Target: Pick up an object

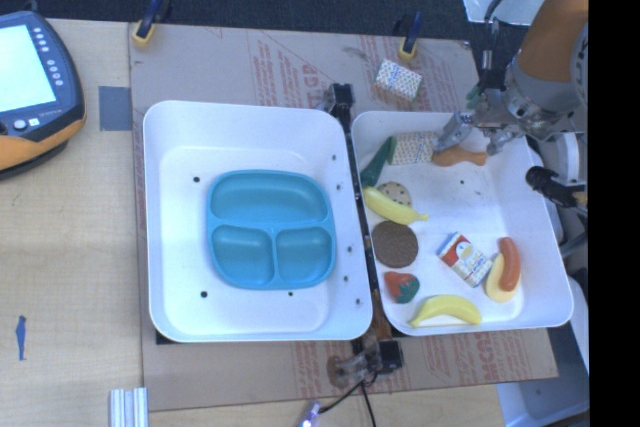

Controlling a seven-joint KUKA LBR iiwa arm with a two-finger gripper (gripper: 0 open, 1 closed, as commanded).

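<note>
Gripper (462,140): over the far end of the right bin, fingers angled down around an orange-tan toy piece (460,156). The piece looks pinched between them, though it sits so near the bin floor that I can't tell if it's off it.
Arm (552,35): comes in from the right, orange band up top, grey wrist below.
Right bin (545,245): pretty crowded. A green veggie thing (378,161) leans on the left wall, with a checkered sponge-like block (410,150) just beside it.
Middle of that bin: speckled cookie (394,193), banana (392,206) touching it, dark brown round patty (395,243) below.
Near end: strawberry-ish red piece (402,286), second banana (446,311), small red and white carton (464,258), hot dog (504,269) by the right wall.
Left bin (170,215): holds a blue divided plate (271,227), three compartments, roughly centred.
Outside the bins: another checkered block (399,79) on the cardboard behind the right bin, plus a tablet-style controller (30,90) on the bench at far left.
</note>
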